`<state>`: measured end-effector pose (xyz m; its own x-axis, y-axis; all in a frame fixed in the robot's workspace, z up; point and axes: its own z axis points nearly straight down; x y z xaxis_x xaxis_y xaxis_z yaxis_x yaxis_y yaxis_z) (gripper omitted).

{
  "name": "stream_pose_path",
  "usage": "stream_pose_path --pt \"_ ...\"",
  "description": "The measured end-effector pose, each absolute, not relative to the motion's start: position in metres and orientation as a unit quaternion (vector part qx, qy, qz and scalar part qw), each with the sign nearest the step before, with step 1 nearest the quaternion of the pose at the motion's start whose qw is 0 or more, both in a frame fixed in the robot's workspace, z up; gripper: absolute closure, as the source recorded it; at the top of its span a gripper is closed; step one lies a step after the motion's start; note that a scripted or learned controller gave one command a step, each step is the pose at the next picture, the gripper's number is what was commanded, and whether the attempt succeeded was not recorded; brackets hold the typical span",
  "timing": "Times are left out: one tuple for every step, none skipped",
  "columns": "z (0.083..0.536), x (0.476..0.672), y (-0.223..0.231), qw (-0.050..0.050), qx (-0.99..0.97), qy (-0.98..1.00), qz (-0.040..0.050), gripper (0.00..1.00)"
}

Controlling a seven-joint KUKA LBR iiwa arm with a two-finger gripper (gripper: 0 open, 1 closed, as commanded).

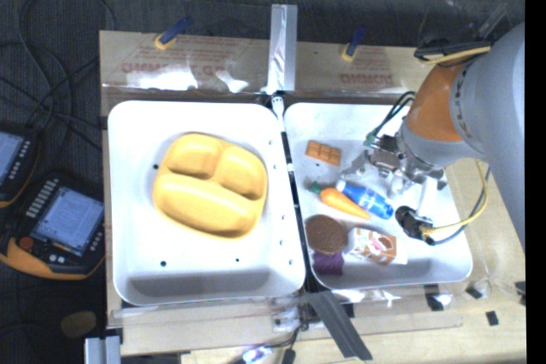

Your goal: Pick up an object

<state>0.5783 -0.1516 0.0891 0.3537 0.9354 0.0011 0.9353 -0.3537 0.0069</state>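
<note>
gripper (394, 169) low in right bin (444, 264), fingers' spread cannot be told | blue bottle (365, 198) just beside them, touching carrot (344, 202) | waffle (323, 153) up-left; brown round lid (324, 233) and printed packet (375, 246) nearer front | yellow tray (211, 182) in left bin (136, 268)

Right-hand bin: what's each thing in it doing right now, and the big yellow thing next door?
Toy carrot: lying flat, beside the bottle.
Blue bottle: on its side, below the gripper.
Chocolate-bar toy: flat, apart from the rest.
Brown round toy: resting near the front wall.
Yellow sectioned tray: lying in the left bin, untouched.
</note>
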Motion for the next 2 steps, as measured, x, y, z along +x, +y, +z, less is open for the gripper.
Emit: stream_pose_path --pt "0.090 0.548 -0.115 0.005 0.821 0.571 0.0027 0.00" --pt "0.090 0.516 -0.125 0.006 0.826 0.564 0.0050 0.00"
